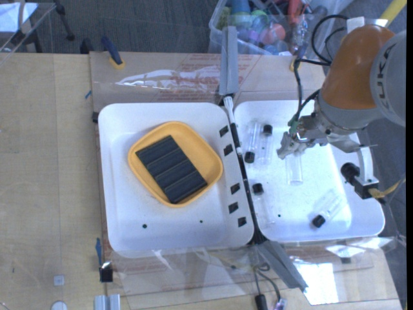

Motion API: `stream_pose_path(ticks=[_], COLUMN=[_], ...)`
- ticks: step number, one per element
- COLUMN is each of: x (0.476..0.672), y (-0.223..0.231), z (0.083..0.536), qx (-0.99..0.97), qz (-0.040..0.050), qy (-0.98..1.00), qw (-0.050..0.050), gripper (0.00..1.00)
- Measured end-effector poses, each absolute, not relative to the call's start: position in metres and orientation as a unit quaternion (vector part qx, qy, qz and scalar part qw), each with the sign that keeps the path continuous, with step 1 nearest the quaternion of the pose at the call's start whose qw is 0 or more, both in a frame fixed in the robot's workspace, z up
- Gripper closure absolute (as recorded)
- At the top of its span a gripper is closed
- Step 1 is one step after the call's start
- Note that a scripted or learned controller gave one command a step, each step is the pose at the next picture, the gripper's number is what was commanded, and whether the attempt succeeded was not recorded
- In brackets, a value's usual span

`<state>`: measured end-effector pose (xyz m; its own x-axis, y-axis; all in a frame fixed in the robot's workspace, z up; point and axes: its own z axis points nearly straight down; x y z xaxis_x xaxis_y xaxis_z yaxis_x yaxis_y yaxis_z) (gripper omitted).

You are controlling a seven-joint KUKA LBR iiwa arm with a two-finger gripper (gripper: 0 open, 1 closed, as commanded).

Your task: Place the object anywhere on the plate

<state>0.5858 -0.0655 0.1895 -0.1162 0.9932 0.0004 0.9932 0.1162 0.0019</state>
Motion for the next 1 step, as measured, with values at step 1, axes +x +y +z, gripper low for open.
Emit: stream_pose_path(ticks=[1], x=[0.5858], y=[-0.0657], z=[0.1896], qx=[0.665], qz=[0.0008], qy=[0.747], qw=[0.001], gripper=[0.0])
